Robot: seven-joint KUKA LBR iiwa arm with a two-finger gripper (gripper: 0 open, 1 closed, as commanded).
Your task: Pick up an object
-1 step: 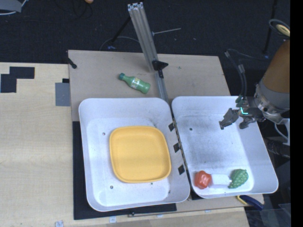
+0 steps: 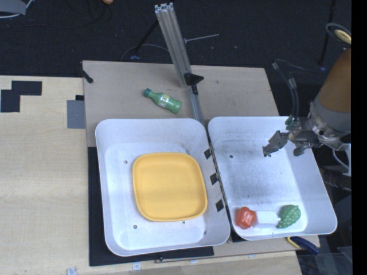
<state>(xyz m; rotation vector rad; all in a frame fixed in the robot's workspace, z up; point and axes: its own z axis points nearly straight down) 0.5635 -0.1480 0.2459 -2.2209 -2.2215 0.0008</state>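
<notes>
While the arm reaches in from the right, the tool [image 2: 285, 145] is seen above the right bin [image 2: 252, 176], near its upper right part, with its two fingers spread apart and nothing between them. A red object [image 2: 245, 217] and a green object [image 2: 288, 216] are seen at that bin's lower edge, well apart from the tool. A yellow plate [image 2: 169, 186] is seen in the left bin [image 2: 112, 153], and a green bottle [image 2: 163, 101] on the desk [image 2: 241, 93] behind.

Plate [image 2: 170, 186] in left bin [image 2: 109, 136]; tomato [image 2: 245, 217], broccoli [image 2: 289, 216] in right bin's [image 2: 252, 125] front; bottle [image 2: 163, 100] behind bins.
</notes>
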